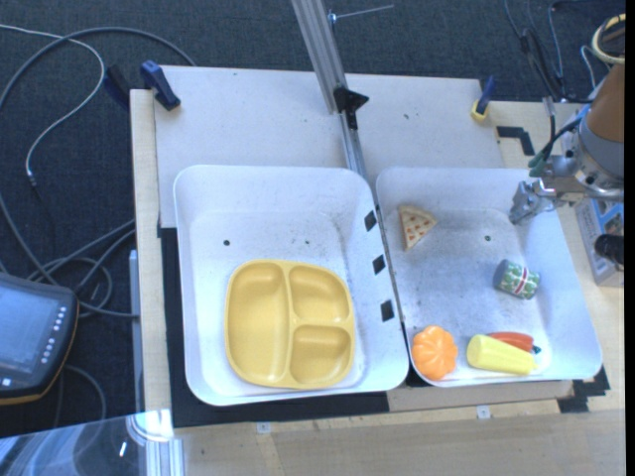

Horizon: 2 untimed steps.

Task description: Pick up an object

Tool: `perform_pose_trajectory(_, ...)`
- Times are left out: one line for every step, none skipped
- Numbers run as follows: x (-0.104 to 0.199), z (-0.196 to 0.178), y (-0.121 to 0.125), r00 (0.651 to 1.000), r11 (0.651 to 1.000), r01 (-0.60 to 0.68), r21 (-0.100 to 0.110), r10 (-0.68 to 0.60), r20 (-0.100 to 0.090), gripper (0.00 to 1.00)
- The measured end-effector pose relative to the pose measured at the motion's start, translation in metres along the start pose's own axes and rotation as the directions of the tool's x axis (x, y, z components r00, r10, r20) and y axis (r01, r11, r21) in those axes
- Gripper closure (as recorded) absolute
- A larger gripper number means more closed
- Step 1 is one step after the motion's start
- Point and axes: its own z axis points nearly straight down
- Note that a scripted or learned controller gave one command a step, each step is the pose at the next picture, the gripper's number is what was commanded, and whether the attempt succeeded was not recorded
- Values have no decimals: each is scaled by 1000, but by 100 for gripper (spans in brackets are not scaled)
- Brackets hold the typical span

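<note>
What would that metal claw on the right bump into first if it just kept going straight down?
Probably the bare floor of the right bin near its far right corner. The gripper hangs there, with the small green can nearer the camera; depth is uncertain.

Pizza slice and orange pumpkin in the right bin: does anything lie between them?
No. In the camera view, only bare speckled bin floor separates the pizza slice from the pumpkin. The green can sits off to the right.

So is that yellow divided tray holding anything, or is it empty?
Empty. The yellow tray lies flat in the left bin, and all three of its compartments show bare yellow plastic.
</note>
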Motion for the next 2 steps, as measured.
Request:
perform_pose_trajectory(0, -66, 2, 1000, 1000, 0, -3, 0, 1, 100)
perform_pose_trajectory(48, -51, 14, 1000, 1000, 3, 9, -3, -4, 100)
